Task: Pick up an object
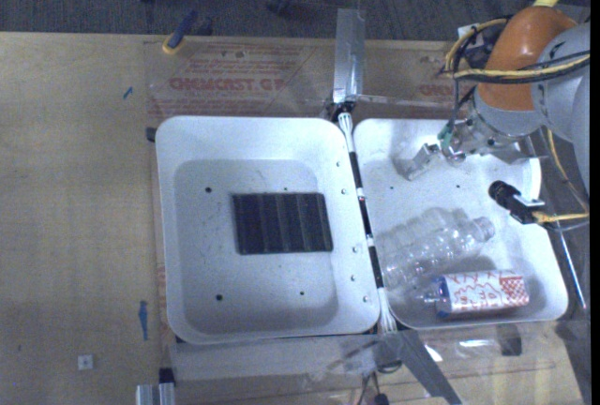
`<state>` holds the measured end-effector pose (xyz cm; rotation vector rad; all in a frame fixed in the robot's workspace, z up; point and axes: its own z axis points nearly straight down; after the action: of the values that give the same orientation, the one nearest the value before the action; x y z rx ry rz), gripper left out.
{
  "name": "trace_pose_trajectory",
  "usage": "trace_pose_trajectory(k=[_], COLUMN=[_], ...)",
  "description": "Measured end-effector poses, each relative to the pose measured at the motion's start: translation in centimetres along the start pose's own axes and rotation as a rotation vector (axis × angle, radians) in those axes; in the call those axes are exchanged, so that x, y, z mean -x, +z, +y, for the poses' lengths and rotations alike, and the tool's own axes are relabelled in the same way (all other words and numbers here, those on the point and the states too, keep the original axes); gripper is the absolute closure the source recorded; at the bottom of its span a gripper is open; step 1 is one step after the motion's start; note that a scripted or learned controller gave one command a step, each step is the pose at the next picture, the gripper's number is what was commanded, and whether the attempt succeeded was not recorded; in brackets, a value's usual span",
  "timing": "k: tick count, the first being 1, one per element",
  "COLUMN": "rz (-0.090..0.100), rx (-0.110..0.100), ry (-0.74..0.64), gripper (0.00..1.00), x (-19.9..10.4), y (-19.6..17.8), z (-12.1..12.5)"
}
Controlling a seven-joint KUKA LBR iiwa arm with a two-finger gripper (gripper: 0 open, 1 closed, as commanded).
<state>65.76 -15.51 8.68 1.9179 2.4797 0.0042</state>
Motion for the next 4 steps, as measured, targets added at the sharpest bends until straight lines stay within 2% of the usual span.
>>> trace_pose_trajectory(k=[1,2,3,4], rz=[-0.014,-0.006,0.000,-0.001], rx=[0.023,0.006,0.007,0.002], ry=[-0.175,-0.297,-0.357,-0.096], gripper=[0.00,0.00,0.00,0.00], x=[-2.8,0.1,-4.8,0.0], y=[-5.3,-0.3,-0.3,-0.2], z=[-12.5,-18.0,-10.9,-8.1])
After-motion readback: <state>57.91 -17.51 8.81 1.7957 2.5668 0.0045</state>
